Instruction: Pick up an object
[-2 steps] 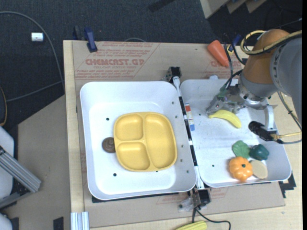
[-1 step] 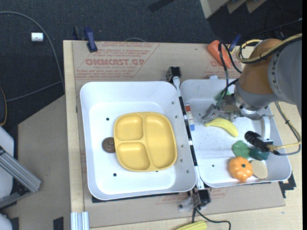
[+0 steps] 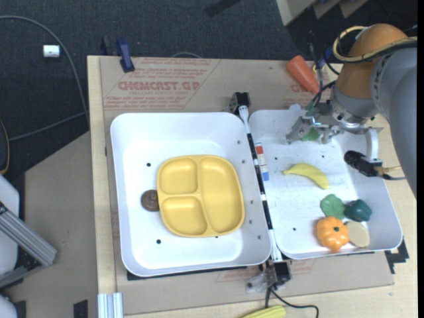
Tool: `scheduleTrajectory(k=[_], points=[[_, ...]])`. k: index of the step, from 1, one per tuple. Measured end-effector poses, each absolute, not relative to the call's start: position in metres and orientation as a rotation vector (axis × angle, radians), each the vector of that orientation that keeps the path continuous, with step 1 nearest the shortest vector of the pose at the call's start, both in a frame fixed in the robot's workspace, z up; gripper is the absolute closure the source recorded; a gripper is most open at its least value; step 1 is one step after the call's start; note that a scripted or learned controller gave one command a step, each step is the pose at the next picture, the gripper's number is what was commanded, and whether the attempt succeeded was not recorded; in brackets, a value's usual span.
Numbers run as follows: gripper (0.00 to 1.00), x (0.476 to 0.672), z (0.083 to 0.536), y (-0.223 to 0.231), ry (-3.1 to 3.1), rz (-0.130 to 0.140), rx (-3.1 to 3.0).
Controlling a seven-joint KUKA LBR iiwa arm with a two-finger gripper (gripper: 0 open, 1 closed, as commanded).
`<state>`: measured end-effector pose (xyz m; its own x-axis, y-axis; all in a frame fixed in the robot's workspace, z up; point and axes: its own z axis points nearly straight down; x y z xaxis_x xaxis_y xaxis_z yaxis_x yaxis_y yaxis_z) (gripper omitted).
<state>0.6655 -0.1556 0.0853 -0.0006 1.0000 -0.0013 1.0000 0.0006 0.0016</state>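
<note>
— Dark carpet surrounds our bench; two white bins (image 3: pixel 126 177) sit side by side, and a yellow divided tray (image 3: pixel 199 195) fills the left one.

— We see the gripper (image 3: pixel 310 128) low at the right bin's far edge; whether it's clamped, we can't tell. Banana (image 3: pixel 307 174) lies mid-bin; pumpkin (image 3: pixel 331 232) and green pieces (image 3: pixel 344 208) cluster nearer us.

A dark blue-grey carpet (image 3: pixel 165 15) covers the floor around the bench. A thin pale cable (image 3: pixel 26 78) loops across it at far left, near a small white tag (image 3: pixel 52 50). The bench top is brown cardboard (image 3: pixel 159 81) printed with red lettering. A ridged metal rail (image 3: pixel 26 234) lies at lower left.
</note>
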Motion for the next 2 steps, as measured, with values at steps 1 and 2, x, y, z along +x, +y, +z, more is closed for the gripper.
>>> scheduleTrajectory(k=[1,2], points=[[0.00,0.608,0.124,-0.138,2.221,0.000,2.222],[0.00,0.588,0.084,-0.163,2.221,-0.002,2.223]])
